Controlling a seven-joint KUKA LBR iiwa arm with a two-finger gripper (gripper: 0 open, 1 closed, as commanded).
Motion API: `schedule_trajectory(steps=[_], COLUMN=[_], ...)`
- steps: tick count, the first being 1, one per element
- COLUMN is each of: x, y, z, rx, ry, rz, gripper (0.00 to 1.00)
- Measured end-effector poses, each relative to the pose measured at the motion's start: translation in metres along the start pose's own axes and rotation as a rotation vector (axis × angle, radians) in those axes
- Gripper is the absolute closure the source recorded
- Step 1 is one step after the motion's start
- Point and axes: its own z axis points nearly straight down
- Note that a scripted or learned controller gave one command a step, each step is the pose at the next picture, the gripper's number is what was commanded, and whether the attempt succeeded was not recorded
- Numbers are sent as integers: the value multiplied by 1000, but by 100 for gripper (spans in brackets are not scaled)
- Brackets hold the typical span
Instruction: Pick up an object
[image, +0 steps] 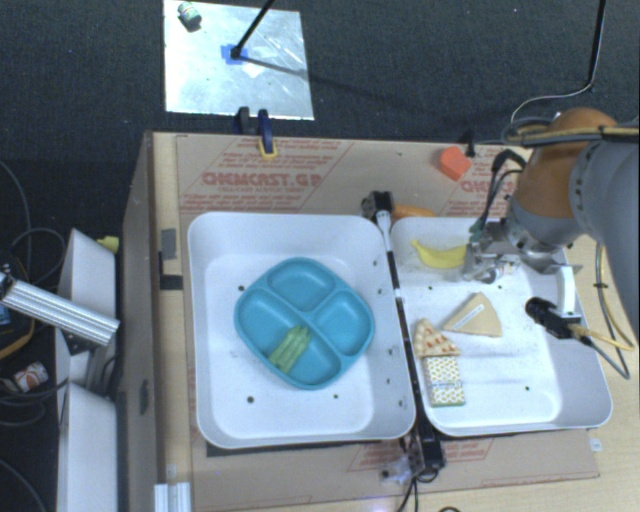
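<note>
I count two white bins side by side: the left bin (215, 300) and the right bin (560, 400). In the left one sits a single blue plate (305, 322), divided into four compartments, with one green piece (290, 347) lying in its near-left compartment. In the right bin I make out four objects. One is a yellow banana-shaped piece (438, 254), curved, lying at the far end of the bin. One is a pale wedge (474, 317) like a slice of cheese, tan along its edges, near the middle. One is a checkered orange-and-cream triangle (433, 339), and just below it, touching or nearly so, a speckled rectangular cracker-like piece (445, 381); both lie by the divider between the bins. The gripper (487, 252) hangs over the far end of the right bin, just beside the banana's right tip. I cannot tell from here how its jaws stand, or whether it has hold of anything
</note>
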Motion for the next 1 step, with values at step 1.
schedule_trajectory(steps=[1], x=[0], y=[0], z=[0], rx=[0], ry=[0], rz=[0], gripper=[0])
